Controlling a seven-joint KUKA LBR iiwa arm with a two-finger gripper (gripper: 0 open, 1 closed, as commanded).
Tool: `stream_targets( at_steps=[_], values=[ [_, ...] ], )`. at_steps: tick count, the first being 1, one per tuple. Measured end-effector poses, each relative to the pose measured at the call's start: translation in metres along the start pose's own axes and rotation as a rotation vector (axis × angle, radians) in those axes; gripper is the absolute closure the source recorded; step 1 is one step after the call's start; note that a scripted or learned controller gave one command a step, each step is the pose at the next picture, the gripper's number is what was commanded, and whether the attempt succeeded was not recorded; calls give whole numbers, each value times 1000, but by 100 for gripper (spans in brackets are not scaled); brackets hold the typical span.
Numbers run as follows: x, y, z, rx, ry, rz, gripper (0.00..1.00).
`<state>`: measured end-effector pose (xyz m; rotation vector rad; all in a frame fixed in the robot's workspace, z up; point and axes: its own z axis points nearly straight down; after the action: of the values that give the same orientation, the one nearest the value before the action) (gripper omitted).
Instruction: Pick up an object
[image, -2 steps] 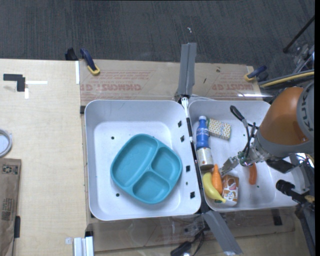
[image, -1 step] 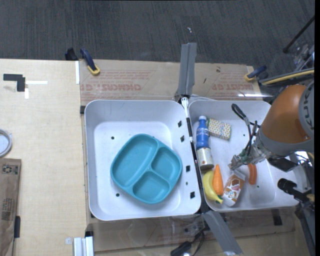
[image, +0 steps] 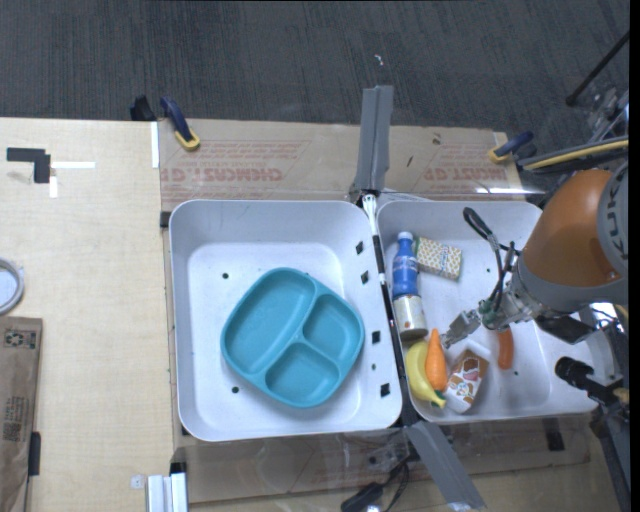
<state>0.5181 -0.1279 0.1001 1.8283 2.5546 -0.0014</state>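
The right bin (image: 520, 395) holds several objects. A blue bottle (image: 403, 264) lies along its left wall with a small can (image: 410, 315) just below it. A speckled cracker box (image: 438, 257) sits beside the bottle. A yellow banana (image: 420, 375), an orange carrot (image: 436, 361) and a brown-and-white pouch (image: 464, 380) lie at the front left. A small red-orange sausage shape (image: 505, 347) lies to the right. My gripper (image: 466, 326) hangs open over the bin's middle, just above the carrot and pouch, with nothing between its fingers.
The left bin (image: 200, 300) holds a blue divided plate (image: 292, 337). A grey divider post (image: 375, 140) rises between the bins. The arm's orange band (image: 570, 235) overhangs the right bin's right side. Clamps sit on the cardboard behind.
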Motion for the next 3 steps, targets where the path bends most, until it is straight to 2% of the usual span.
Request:
stream_targets(
  at_steps=[1, 2, 3],
  values=[
    [9, -37, 7, -4, -2, -48, 0],
    [8, -32, -4, -16, -9, -46, 100],
    [56, -12, -144, -1, -1, -17, 100]
  ],
)
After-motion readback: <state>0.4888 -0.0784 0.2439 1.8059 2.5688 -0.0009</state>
